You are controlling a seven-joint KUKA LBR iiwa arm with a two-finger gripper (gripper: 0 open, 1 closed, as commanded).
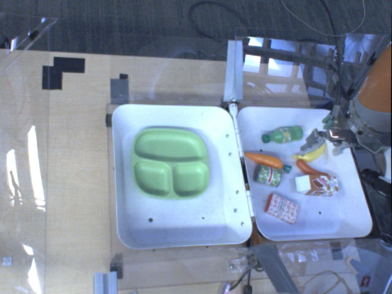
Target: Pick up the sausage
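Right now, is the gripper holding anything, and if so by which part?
Cannot be told. The gripper sits over the banana in the right bin, just above the sausage, but nothing visibly sits between its fingers.

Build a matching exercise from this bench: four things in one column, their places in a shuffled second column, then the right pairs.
Things:
1. green divided tray
2. green bottle
3. red patterned box
4. carrot

Places:
A. right bin, near the front edge
B. right bin, against its left side, just above the small green can
C. left bin, middle
D. right bin, toward the back, left of the gripper

Pairs: 1-C, 2-D, 3-A, 4-B
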